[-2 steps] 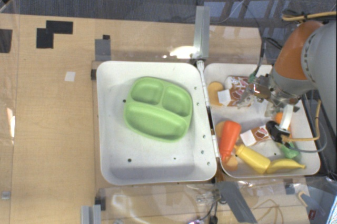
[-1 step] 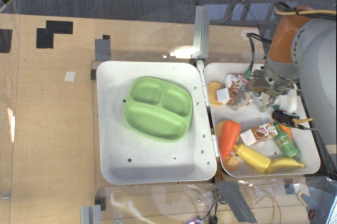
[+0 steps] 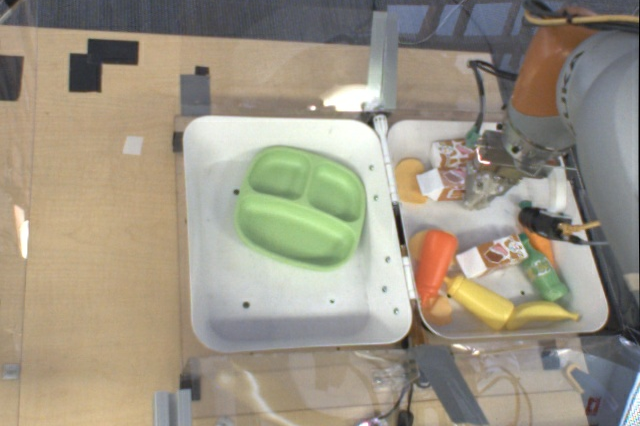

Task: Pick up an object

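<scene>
Gripper [image 3: 487, 182] low in right bin [image 3: 600, 304], just beside snack packet [image 3: 455, 157]; finger state cannot be told | toys crowd bin: carrot [image 3: 435, 259], mustard bottle [image 3: 478, 301], banana [image 3: 543, 316] | advice: centre over packet, descend straight, avoid neighbours | left bin [image 3: 210, 304] holds green tray [image 3: 300, 206].

Gripper [image 3: 484, 182] low over far part of right bin [image 3: 596, 314]; finger state unclear.

Printed snack packet [image 3: 455, 157]: red-brown and white, lying flat, touching or just beside fingers on their left side.

Yellow-orange round piece [image 3: 408, 176] with white tag: further left of fingers, near bin wall.

Orange carrot [image 3: 434, 262]: upright-ish, near side of fingers, well apart.

Small red-white box [image 3: 492, 256]: below fingers, apart.

Green bottle [image 3: 543, 275], yellow bottle [image 3: 478, 301], banana [image 3: 545, 316]: at near edge, well apart from fingers.
</scene>
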### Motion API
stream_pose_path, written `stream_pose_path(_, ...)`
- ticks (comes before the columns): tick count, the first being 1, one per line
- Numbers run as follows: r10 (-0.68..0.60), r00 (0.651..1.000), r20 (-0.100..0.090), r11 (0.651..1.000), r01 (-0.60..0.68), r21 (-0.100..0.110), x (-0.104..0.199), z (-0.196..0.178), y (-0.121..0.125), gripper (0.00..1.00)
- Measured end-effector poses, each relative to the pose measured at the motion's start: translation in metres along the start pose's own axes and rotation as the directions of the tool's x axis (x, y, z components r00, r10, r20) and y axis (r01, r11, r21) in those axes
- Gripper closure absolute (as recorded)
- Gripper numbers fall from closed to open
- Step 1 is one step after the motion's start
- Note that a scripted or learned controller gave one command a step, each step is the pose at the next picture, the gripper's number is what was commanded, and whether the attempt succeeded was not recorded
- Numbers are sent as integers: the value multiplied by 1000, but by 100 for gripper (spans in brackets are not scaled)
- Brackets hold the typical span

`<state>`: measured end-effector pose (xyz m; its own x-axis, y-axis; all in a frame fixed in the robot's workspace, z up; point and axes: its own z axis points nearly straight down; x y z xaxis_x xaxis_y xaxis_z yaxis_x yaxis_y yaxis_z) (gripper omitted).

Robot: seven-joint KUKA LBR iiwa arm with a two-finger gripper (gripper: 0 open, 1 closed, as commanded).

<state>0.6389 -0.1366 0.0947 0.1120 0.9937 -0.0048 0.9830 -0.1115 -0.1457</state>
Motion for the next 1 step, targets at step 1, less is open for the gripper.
stream_pose_path(1,1,1000,1,1000,-1,6,-1,1,-1,0)
